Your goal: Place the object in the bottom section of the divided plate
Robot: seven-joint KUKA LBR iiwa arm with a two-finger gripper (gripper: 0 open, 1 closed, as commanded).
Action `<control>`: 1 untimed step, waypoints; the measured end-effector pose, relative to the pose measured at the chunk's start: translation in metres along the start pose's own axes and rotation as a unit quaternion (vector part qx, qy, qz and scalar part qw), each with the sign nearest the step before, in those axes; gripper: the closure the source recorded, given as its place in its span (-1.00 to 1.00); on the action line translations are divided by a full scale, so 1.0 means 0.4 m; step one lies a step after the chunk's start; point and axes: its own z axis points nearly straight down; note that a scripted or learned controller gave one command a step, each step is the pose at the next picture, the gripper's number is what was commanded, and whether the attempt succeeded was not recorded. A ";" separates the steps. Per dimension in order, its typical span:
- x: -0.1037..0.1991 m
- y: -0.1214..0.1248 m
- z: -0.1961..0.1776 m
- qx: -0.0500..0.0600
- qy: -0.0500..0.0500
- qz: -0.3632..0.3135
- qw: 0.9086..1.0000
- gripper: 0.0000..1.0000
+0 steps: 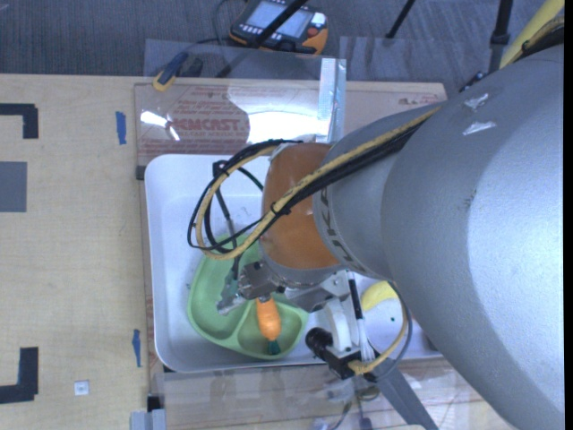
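Observation:
A green divided plate point(211, 313) lies in the front left part of the white bin point(166, 231). A small orange carrot-like object point(267, 319) with a green tip sits over the plate's lower right section, close to the front rim. My gripper point(245, 287) hangs just above the plate, right behind the orange object, and the big grey arm with its orange band covers most of it. Whether the orange object is touching the gripper or resting loose on the plate is hidden from me.
A yellow object point(380, 295) peeks out under the arm at the right of the plate. Black and yellow cables point(208, 213) loop over the bin's middle. A clear wall point(329, 97) stands behind the bin. An orange-and-black handheld device point(276, 21) lies beyond the bench.

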 end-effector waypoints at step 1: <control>-0.035 0.147 0.100 -0.007 -0.002 -0.069 0.998 -1.00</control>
